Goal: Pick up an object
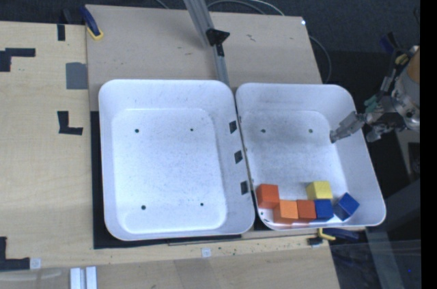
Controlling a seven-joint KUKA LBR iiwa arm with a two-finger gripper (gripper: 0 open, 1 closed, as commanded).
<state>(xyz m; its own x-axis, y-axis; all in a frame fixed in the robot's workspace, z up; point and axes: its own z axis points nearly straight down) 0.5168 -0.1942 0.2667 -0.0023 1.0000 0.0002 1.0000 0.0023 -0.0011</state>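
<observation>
Single fixed camera above bench (171, 28), looking down at slant. Both white bins framed side by side: left bin (167, 158), right bin (300, 144). Far enough to take in whole bench top plus dark floor beyond. Arm enters from frame's right.

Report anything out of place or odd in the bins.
Nothing looks spilled or damaged. The blocks sit bunched in the near corner of the right bin; the gripper hovers at its right rim, apart from them.
</observation>
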